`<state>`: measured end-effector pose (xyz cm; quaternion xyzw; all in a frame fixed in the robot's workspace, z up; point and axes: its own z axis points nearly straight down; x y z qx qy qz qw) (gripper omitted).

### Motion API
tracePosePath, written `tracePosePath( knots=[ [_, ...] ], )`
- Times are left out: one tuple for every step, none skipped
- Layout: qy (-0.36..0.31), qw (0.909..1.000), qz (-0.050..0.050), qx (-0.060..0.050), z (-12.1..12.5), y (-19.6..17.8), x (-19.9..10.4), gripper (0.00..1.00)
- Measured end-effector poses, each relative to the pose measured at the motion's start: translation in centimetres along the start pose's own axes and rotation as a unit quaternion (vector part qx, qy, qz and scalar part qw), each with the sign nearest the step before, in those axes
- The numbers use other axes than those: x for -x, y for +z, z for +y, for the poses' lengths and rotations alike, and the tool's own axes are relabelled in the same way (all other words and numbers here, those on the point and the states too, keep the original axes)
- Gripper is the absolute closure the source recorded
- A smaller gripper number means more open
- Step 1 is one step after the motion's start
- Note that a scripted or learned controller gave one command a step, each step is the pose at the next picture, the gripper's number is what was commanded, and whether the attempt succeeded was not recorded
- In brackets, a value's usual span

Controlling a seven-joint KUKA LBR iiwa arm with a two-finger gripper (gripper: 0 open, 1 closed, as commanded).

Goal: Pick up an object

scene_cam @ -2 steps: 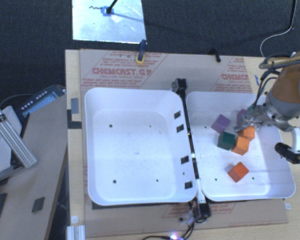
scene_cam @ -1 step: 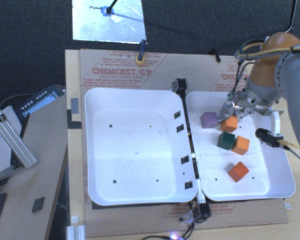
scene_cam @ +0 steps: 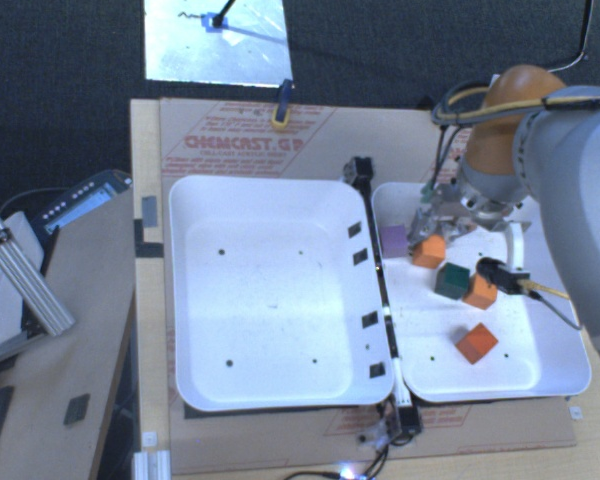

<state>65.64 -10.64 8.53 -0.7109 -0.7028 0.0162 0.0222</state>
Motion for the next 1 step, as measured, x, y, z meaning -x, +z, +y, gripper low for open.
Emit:
tracePosePath(
  knots=[
    [-0.011, 0.9994, -0.004, 0.034, 0.89, -10.72, -5.94, 1.00]
  ],
)
